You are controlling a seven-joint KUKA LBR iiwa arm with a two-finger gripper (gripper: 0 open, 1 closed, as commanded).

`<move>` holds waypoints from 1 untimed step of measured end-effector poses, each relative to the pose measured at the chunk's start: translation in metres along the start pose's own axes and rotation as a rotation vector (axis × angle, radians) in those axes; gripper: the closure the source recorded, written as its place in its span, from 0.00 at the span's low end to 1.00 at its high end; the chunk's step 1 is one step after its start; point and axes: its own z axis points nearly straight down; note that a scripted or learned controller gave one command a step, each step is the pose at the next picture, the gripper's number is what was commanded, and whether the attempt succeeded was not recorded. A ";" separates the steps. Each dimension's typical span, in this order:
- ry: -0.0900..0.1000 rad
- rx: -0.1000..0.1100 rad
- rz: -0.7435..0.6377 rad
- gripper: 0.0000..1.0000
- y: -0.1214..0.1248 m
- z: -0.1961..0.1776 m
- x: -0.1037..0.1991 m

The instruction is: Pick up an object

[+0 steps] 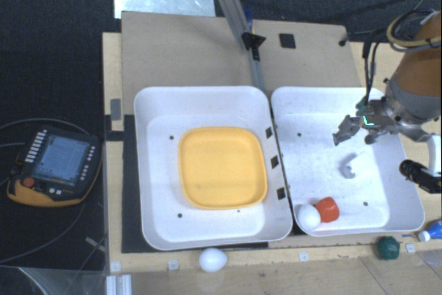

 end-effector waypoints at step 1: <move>0.000 0.000 0.000 0.00 0.000 0.000 0.000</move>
